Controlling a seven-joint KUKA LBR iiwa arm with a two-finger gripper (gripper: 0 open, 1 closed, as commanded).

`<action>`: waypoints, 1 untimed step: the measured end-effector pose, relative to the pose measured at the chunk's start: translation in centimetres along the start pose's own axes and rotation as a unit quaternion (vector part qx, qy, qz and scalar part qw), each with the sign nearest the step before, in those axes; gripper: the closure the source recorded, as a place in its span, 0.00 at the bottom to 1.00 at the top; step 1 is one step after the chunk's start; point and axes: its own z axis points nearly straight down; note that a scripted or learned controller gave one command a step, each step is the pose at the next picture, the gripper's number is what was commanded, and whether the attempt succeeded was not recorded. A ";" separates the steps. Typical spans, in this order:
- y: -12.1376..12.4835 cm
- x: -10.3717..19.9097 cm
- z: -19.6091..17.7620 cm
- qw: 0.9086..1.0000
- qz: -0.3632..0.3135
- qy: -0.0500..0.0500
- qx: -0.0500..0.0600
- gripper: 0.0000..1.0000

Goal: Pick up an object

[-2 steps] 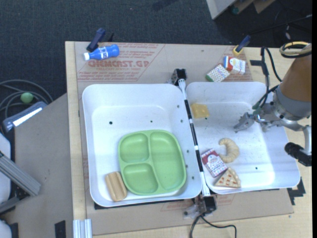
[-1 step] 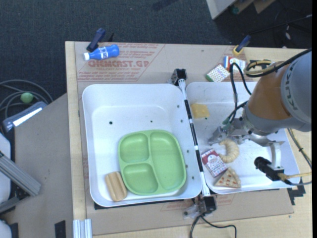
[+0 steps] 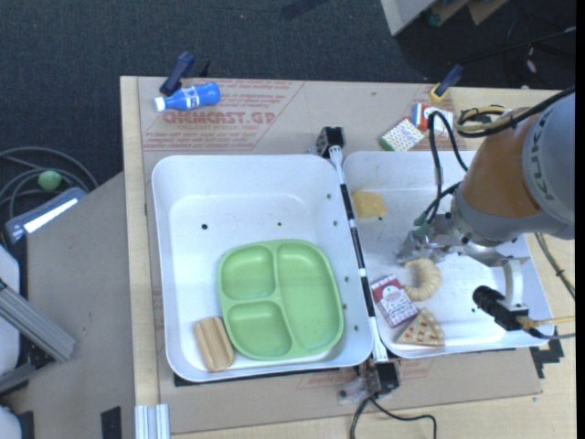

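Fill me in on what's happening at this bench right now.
A grey robot arm reaches in from the right over the right bin, its gripper low just above a croissant-shaped pastry. Nothing is visibly held. Nearby in that bin lie a small red-and-white packet, a waffle wedge and a yellow piece. The left bin holds a green divided plate and a tan bread-like piece.
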 end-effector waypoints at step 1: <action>-1.2 6.5 -9.0 1.000 -0.001 0.000 0.000 1.00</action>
